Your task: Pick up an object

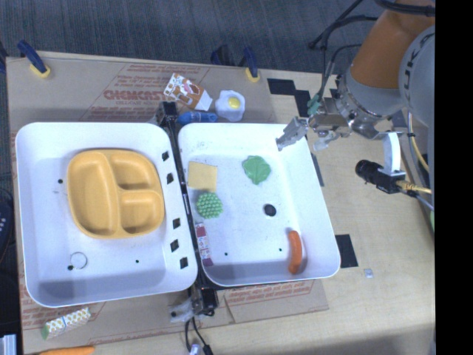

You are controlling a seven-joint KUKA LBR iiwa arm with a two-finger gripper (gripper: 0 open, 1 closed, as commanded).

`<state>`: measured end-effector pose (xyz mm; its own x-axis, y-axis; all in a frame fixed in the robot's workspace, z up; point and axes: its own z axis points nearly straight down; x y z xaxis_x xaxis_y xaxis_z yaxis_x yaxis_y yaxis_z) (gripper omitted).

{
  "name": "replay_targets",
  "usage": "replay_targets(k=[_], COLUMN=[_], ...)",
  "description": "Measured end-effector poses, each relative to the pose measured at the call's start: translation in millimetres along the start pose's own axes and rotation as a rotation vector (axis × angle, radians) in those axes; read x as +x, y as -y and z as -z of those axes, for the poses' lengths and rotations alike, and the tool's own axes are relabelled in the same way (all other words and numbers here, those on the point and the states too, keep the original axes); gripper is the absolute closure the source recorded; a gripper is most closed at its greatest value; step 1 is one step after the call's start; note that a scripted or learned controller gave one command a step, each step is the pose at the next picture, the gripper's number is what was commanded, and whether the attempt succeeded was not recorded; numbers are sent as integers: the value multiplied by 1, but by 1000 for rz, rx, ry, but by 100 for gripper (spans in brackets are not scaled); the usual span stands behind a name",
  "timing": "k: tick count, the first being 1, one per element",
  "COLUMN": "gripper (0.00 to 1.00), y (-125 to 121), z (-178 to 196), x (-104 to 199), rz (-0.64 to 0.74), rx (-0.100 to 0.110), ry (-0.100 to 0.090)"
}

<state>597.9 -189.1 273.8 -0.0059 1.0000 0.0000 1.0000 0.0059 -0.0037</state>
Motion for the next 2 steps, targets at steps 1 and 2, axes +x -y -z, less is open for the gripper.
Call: replay_targets(k=[1, 2], gripper=[0, 100], y=[-42, -44], z=[-168, -155], x=[13, 13], rz=[147, 151], rx=[3, 0], ry=[-2, -1])
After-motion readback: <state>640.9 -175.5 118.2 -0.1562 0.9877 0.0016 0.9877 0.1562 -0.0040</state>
